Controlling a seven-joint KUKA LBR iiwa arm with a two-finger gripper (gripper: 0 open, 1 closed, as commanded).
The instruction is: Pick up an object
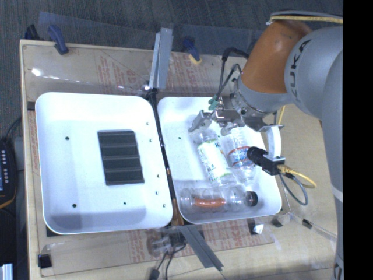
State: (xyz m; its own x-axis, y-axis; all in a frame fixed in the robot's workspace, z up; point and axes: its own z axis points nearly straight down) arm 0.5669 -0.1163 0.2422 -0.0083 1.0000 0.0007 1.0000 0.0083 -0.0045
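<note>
Camera view, two white bins, left bin [58, 156] with one black ribbed block [120, 157], right bin [175, 133] with three clear bottles [213, 162], gripper [205, 122] above them, finger state cannot be told.

left bin [58, 156]: pad [120, 157] | right bin [175, 156]: bottles [214, 162]

Clear glossy plastic bottles [217, 162] lie in a smooth white bin [175, 156].

We see a pale wooden bench [87, 69] on dark grey carpet [116, 4], with blue clamps [57, 38] at its twelve o'clock edge
</note>
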